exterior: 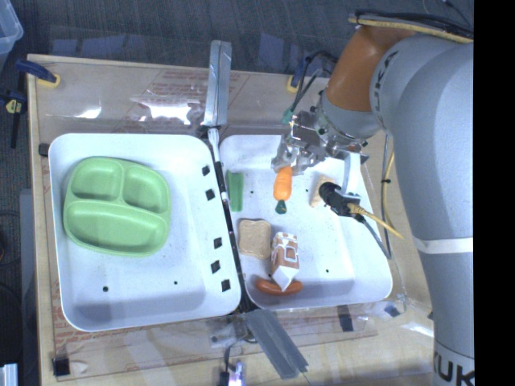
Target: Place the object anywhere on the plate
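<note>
A green divided plate (117, 205) lies in the left bin (121, 296), toward its far left. Over the far part of the right bin (354, 272), my gripper (286, 166) points down, shut on the top end of an orange toy carrot (282, 186). The carrot hangs below the fingers with its green tip (281, 207) lowest. Carrot and gripper are well to the right of the plate, past the wall between the bins.
The right bin also holds a green stick (235, 190) by the divider, a toast slice (255, 237), a small carton (284, 256), a sausage (278, 286) and a small pale piece (316, 199). Black clips (216, 215) line the divider.
</note>
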